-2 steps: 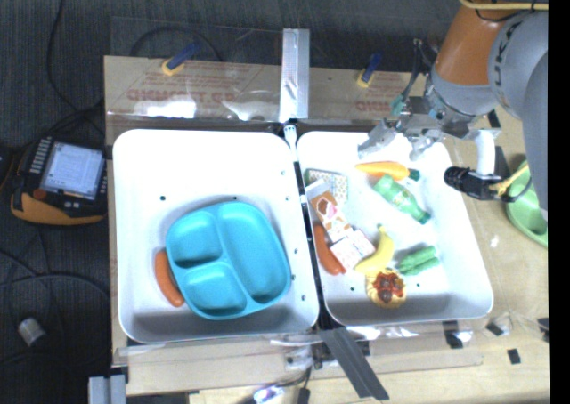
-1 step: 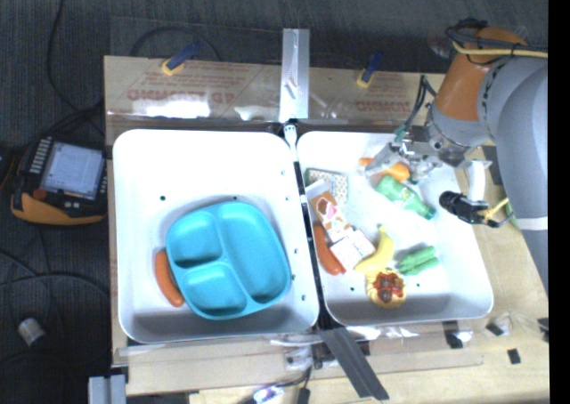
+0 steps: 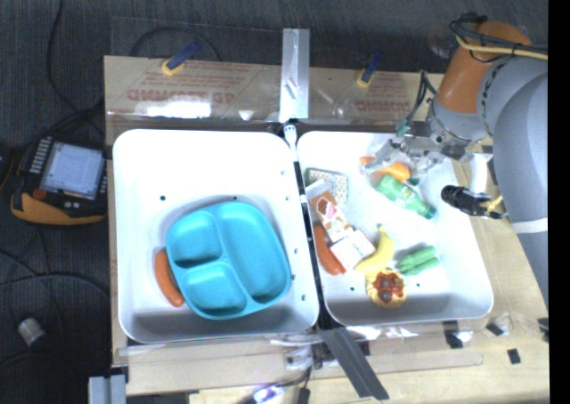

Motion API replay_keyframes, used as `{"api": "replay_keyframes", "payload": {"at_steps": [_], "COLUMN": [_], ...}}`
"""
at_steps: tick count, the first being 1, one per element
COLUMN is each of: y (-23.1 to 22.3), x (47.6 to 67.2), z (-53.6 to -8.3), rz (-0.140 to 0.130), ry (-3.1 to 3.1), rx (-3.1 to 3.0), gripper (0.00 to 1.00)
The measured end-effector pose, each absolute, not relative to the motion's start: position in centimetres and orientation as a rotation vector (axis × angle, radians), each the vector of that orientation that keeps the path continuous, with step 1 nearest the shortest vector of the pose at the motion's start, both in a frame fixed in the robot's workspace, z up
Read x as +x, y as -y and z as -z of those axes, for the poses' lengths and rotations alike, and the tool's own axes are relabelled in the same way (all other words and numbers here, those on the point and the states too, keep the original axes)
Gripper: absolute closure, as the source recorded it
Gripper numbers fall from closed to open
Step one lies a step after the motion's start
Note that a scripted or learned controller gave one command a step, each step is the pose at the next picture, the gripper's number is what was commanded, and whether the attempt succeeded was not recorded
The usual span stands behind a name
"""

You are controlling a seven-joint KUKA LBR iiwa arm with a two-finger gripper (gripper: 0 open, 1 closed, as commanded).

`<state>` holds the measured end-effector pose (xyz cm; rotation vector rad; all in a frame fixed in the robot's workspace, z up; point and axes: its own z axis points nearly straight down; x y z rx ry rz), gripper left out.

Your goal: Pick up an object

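You are watching the pincer (image 3: 403, 149) hanging over the right bin's (image 3: 463, 242) far corner, and you cannot tell its state. Just below it, a green bottle (image 3: 405, 195) and an orange piece (image 3: 398, 171) are crowding together; closing there risks nudging both aside. Nothing printed on the carton (image 3: 331, 215), off to its lower left, is reading clearly.

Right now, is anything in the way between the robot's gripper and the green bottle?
Nothing visible blocks it. The gripper sits low in the right bin's far corner, right above the green bottle. A small orange piece lies close beside the bottle's near end and could get nudged.
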<state>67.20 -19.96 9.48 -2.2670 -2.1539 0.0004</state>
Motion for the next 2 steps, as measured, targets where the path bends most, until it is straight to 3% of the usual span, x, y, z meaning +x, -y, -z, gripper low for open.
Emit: {"api": "replay_keyframes", "payload": {"at_steps": [1, 2], "y": [19.8, 16.9], "x": [67.3, 64.9], "z": [-10.8, -18.6], "rz": [-0.008, -0.001], "ry": [2.166, 2.148], "rx": [-2.26, -2.292], "gripper": [1.0, 1.0]}}
